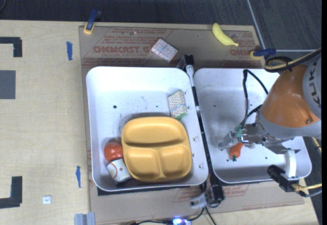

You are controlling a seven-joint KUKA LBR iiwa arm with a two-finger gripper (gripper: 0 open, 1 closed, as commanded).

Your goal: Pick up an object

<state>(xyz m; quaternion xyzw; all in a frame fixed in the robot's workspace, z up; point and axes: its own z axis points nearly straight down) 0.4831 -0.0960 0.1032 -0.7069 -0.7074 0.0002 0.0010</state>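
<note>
Gripper (236, 140) low in right bin (219, 83), at small orange object (234, 150). Can't tell finger state or whether object is held. Best to confirm a centred grip, then lift straight and slow.

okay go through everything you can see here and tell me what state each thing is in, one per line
Gripper: low in the right bin, at a small orange object; grasp unclear.
Yellow tray: lying flat in the left bin.
Patterned packet: leaning at the left bin's right wall.
Banana: lying outside the bins.
Small box: lying outside the bins.
</note>
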